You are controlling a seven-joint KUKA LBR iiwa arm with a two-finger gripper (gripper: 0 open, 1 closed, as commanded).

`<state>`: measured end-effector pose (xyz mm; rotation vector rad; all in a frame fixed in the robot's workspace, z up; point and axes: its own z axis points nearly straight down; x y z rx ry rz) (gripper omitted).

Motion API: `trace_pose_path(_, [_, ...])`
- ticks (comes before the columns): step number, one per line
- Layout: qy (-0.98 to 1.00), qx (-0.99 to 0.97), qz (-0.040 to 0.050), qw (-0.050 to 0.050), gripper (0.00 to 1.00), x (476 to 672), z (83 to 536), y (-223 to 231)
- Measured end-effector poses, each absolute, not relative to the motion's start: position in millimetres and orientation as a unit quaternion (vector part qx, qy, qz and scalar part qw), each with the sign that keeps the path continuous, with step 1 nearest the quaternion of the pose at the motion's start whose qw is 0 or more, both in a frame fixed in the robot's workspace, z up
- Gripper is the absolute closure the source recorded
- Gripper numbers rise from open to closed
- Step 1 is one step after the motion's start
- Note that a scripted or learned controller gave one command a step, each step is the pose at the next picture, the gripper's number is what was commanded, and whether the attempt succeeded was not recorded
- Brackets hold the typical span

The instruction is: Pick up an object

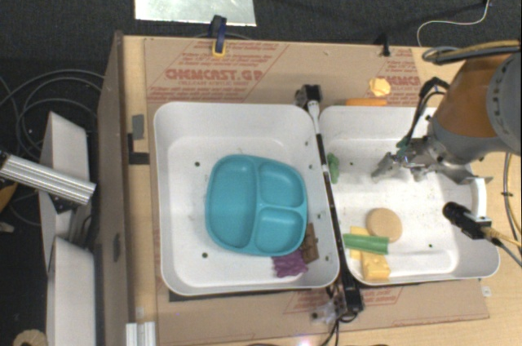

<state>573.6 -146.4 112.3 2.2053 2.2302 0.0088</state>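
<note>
My gripper hangs low over the upper middle of the right bin, with the grey and orange arm reaching in from the right. Nothing shows between its tips. Below it lie a tan round disc, a green stick and a yellow block, all apart from the gripper. A small green piece rests at the divider to the gripper's left. In the left bin sits a teal divided plate, with a purple piece and a brown piece at its lower right.
An orange object lies at the right bin's far rim, and a yellow object sits on the cardboard behind it. A black clamp stands where the two bins meet at the back.
</note>
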Motion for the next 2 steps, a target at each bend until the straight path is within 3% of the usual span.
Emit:
trace_pose_path(1, [0.705,0.709,0.004,0.005,0.0,495.1,88.6,-176.4])
trace_pose_path(2, [0.711,0.703,0.003,0.002,0.0,565.0,85.1,-127.3])
